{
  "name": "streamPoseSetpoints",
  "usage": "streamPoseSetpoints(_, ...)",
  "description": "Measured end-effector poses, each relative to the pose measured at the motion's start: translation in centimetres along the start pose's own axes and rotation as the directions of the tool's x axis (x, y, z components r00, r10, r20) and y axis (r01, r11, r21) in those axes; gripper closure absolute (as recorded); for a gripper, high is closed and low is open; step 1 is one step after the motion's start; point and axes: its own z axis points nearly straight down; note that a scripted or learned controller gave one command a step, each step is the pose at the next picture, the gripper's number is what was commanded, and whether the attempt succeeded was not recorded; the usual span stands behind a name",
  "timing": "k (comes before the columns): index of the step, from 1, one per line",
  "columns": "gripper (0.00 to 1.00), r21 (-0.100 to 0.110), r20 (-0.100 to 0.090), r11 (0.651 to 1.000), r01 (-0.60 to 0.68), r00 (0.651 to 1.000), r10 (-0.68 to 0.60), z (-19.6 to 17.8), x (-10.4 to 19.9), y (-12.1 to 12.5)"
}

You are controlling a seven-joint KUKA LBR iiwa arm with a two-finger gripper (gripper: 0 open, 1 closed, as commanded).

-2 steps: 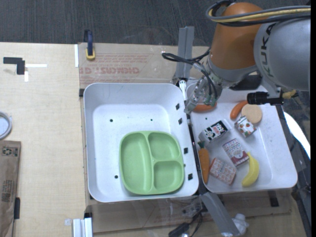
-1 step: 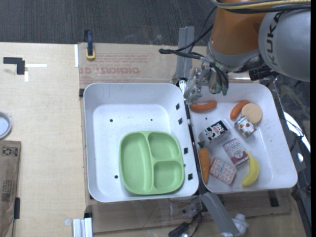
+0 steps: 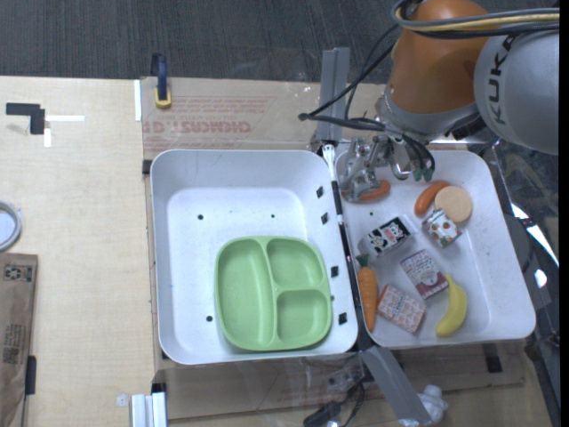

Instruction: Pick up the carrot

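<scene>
Camera view: carrot lies well below the gripper, whose state seems unreadable.

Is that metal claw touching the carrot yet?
Apart. The camera view shows the gripper at the far end of the right bin, while the carrot lies near the front along the bin's left wall, with a small carton between them.

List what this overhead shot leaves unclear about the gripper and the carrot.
- Gripper: the arm's wrist and cables overlap it in the camera view, so its finger spacing is unreadable.
- Small orange item beside it: partly covered, identity unclear.
- Carrot: lies against the right bin left wall; its leafy top is too small to read.
</scene>
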Motion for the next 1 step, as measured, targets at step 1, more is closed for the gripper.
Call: streamPoseSetpoints(1, 1.00, 0.000, 0.002, 0.883, -0.470, 0.883, 0.470, -8.63, 0.68, 3.61)
